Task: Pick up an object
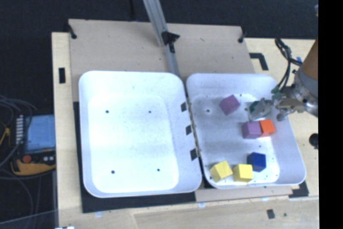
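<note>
Gripper (261, 109) is hovering over right bin (214, 88), just far of the touching purple cube (251, 130) and orange cube (267, 127). Cannot tell jaw opening; nothing visibly held. Another purple cube (230, 104) is lying left of gripper.

Purple, orange, blue, yellow cubes (251, 129); white bins (134, 131)

Six small blocks are lying in the right bin (289, 169): purple cube (230, 104) upper centre; purple block (251, 130) touching orange cube (267, 127) (mid-right); blue cube (257, 161) lower right; two yellow blocks (221, 171) (243, 172) adjoining along the near wall.
</note>
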